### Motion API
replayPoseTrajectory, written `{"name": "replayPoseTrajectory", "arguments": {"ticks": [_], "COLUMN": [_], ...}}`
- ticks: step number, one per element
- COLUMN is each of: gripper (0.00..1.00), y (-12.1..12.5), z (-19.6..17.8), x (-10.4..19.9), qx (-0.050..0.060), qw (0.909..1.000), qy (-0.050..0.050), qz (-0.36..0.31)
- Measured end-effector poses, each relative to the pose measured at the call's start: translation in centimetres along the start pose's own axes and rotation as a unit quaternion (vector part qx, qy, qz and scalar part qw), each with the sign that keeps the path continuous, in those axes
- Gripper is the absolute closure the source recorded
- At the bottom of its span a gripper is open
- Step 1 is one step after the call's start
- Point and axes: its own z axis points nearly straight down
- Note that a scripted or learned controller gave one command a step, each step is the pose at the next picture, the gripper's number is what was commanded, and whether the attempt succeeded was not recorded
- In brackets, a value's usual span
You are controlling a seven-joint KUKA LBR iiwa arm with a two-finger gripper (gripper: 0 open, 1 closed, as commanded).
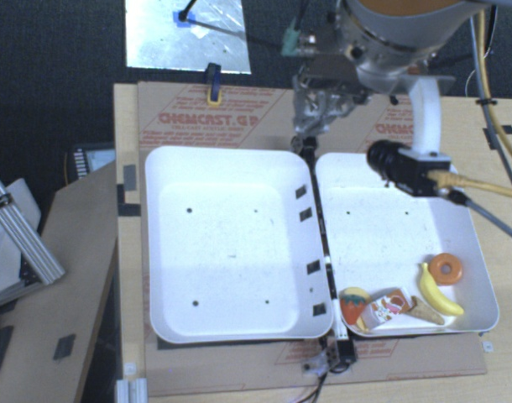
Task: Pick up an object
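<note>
**While hanging far from the pile: nothing seen gripped, targets bunched nearward**

Nearest camera, well apart from gripper (310, 133), nearward and view-right of it: cluster in near corner of right bin (382, 225).

- Red-orange tomato-like ball (353, 306): round, glossy, likely light hard plastic, prone to slipping out of a pinch.
- Printed packet (387, 307): touching the ball on its view-right side, flat, thin, probably crinkly and light, awkward to get under.
- Tan wedge-shaped piece (425, 312): just beyond packet, up against the banana; material unclear.
- Yellow banana (436, 292): curved, smooth, judged a light stiff toy. Best bet of the lot. Take across the mid-curve, short axis, top side open.
- Orange ring (446, 268): doughnut shape, just beside banana's far end. Judged light and firm, grabbable across one side of the rim.

Both bins shallow, white, matte plastic, rounded corners. Left bin (231, 242) view-left of gripper.

Gripper low over far end of seam between bins. Open or closed: cannot tell, too dark and cluttered. No object seen in it.

Black cylindrical unit (403, 168) just view-right of gripper, over right bin's far edge.

Behind gripper: brown printed cardboard sheet (197, 120), flat, matte. Further back: shiny crinkled foil square (189, 23).
</note>
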Motion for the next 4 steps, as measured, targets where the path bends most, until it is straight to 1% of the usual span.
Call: {"name": "replayPoseTrajectory", "arguments": {"ticks": [1, 2, 3, 4], "gripper": [1.00, 1.00, 1.00, 1.00], "y": [1.2, -2.2, -2.1, -2.0], "z": [0.0, 4.4, 6.7, 9.9], "x": [-11.8, -15.9, -25.6, -30.0], "qx": [0.000, 0.002, 0.000, 0.001], "qw": [1.0000, 1.0000, 1.0000, 1.0000], "qy": [-0.001, 0.000, -0.001, 0.000], "qz": [0.003, -0.001, 0.002, -0.001]}}
